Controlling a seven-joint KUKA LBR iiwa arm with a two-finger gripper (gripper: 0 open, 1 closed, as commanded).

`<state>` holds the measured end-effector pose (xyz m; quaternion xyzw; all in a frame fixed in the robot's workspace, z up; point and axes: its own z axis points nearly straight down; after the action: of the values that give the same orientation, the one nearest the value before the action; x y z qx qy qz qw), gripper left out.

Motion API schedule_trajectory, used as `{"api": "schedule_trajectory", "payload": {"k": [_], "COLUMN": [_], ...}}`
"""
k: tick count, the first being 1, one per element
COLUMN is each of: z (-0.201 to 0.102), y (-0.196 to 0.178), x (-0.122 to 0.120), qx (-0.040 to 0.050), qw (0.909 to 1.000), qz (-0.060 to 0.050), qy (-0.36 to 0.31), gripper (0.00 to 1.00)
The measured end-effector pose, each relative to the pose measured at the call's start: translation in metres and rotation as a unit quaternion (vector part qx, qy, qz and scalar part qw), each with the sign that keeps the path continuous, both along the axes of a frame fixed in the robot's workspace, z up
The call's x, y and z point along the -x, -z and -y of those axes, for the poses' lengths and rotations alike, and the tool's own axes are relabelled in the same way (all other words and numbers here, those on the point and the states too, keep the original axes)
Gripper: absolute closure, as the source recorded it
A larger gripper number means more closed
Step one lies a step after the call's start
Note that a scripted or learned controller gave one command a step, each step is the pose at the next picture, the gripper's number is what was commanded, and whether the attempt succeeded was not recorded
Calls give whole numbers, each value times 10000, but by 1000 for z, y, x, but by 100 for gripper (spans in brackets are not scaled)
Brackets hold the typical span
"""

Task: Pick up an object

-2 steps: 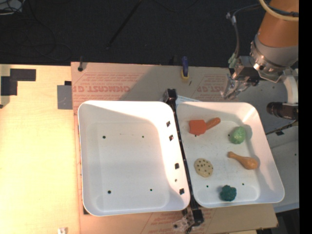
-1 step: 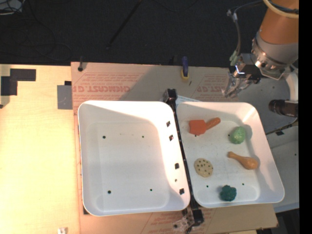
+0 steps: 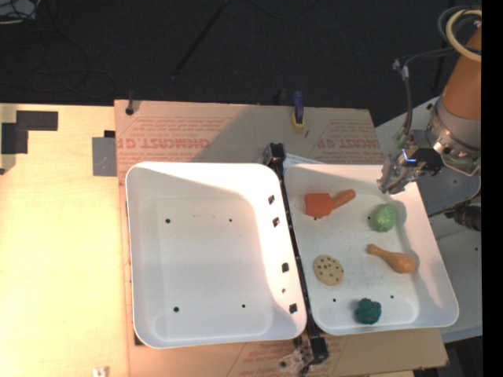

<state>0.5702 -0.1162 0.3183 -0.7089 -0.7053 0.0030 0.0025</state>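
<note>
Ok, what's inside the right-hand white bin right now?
Five things lie in the right bin: an orange-red piece, a green ball, a tan gourd shape, a spotted cookie and a dark teal lump. None is covered.

One fixed camera hangs above the tabletop [image 3: 55, 234], looking down at a slant. It stands far enough back to take in both white bins [image 3: 204, 254], with the arm [image 3: 464, 93] entering at the right.

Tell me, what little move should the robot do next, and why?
Probably lower the gripper a bit toward the green ball. The gripper sits over the right bin's far edge with nothing seen in it, and the ball is the closest thing, just below it in the camera view. The orange piece, cookie and others lie farther off.
</note>
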Motion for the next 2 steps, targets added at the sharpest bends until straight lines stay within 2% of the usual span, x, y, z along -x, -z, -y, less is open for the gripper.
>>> {"api": "schedule_trajectory", "payload": {"k": [2], "z": [0], "y": [-21], "x": [-2], "qx": [-2], "qw": [10000], "qz": [7], "qy": [-29], "gripper": [100]}}
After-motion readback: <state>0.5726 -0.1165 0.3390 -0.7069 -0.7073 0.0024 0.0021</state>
